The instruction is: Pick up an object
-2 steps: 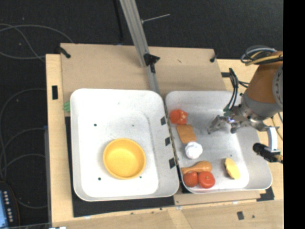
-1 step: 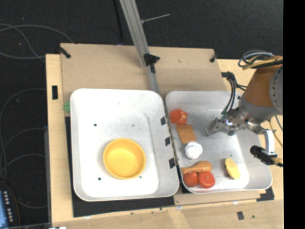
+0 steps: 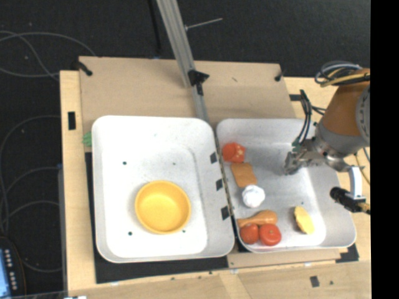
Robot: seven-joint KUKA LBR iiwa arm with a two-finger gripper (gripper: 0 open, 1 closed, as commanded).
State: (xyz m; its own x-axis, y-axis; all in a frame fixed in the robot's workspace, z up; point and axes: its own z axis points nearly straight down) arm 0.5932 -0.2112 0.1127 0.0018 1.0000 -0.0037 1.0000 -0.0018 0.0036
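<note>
We see a round yellow plastic bowl in the left white bin, and our gripper hangs over the right white bin, grip unclear.

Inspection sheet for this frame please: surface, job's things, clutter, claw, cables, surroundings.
Surface: wooden bench bearing left bin and right bin, side by side.
Job's things: right bin holds a red tomato, orange block, white ball, carrot, two red pieces and a yellow piece; left bin holds a yellow bowl.
Clutter: nothing seen.
Claw: claw over the right bin's bare upper part, nothing seen in it.
Cables: black cables along the arm; thin wires on the floor.
Surroundings: dark floor, metal pole.
</note>
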